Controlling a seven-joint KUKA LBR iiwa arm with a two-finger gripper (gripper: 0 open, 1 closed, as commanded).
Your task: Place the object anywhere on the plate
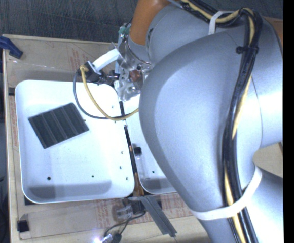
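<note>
The two-finger gripper [128, 85], its grasp impossible to judge, hangs over the rear rim between the two shallow white plastic bins [66, 186], while the dark grey ribbed rectangular plate [59, 125] lies flat in the left bin.

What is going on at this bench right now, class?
A grey robot arm with an orange band reaches in from the right and hangs over the seam between two shallow white bins. A dark grey ribbed rectangular plate lies flat in the left white bin. The arm's bulk covers most of the right white bin. No object sits on the plate.
</note>
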